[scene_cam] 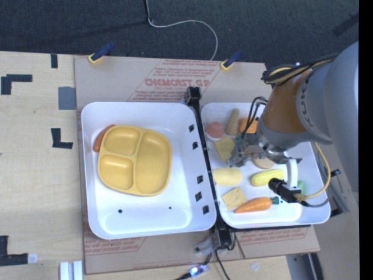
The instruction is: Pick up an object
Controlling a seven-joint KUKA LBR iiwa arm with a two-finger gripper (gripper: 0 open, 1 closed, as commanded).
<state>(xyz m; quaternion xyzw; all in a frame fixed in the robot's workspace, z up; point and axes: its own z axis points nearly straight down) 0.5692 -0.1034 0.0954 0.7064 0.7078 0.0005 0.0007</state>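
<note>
The arm reaches in from the right, and its gripper (243,156) is low over the middle of the right bin (312,217). Just left of it lies a pale yellow wedge (224,148), and below-left a yellow oblong piece (227,175). A yellow corn-like piece (266,177) sits right under the wrist. An orange carrot (253,205) and a tan square cracker (233,198) lie near the bin's front. A pink round piece (214,129) and a tan bread-like piece (233,120) rest at the back. The wrist hides what lies under the gripper.
The left bin (145,220) holds a yellow divided plate (135,159) with a red-orange item (98,140) poking out at its left edge. A black divider (203,156) separates the bins. A cable (317,191) loops by the right bin's right wall.
</note>
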